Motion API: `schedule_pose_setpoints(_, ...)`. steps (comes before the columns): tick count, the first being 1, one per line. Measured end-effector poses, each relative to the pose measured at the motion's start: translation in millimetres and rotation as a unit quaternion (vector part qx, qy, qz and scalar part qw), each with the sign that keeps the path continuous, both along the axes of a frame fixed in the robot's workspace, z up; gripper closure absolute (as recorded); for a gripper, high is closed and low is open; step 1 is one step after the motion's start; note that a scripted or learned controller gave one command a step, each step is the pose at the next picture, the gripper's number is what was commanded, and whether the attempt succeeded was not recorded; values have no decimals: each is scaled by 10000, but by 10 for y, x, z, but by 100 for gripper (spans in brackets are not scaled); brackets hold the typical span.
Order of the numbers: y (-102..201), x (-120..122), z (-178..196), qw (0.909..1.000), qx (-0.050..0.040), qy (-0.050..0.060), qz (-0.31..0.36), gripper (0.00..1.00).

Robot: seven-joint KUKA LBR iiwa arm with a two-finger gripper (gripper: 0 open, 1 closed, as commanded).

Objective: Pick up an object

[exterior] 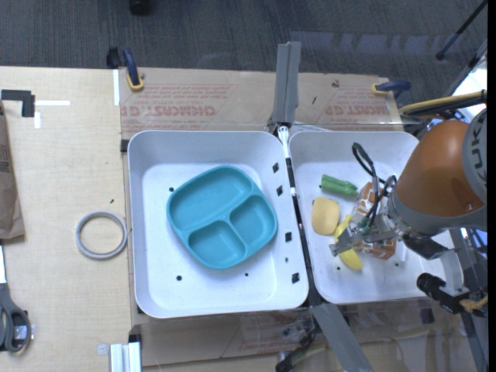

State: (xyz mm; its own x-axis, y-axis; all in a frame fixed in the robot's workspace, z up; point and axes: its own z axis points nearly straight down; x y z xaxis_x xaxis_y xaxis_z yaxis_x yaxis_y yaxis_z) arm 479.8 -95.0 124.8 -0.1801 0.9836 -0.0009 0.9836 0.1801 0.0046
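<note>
Robotics lab, wooden worktop [62,177] with two white bins [147,231], clamps [133,76] on cardboard backing, tape roll [101,234], dark carpet floor [232,14]

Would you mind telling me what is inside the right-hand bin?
A green piece, yellow pieces and a crinkly packet beside the gripper; the arm covers the rest.

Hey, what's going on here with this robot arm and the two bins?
The grey and orange robot arm reaches into the right white bin, its gripper down among small items: a yellow rounded piece, a green cylinder and a clear crinkly packet. Whether it grips anything is unclear. The left white bin holds a blue divided plastic tray.
</note>
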Motion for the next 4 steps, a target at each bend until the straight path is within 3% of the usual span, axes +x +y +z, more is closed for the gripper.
schedule_pose_setpoints(1, -180, 49, -190, 9995, -5, -93, 300, 0)
schedule_pose_setpoints(2, 178, 306, 936, 9963, -5, 44, -864, 0)
schedule_pose_setpoints(3, 197, 146, 2056, 9974, -11, 42, -720, 0)
schedule_pose_setpoints(4, 647, -37, 646, 9970, -4, 59, -777, 0)
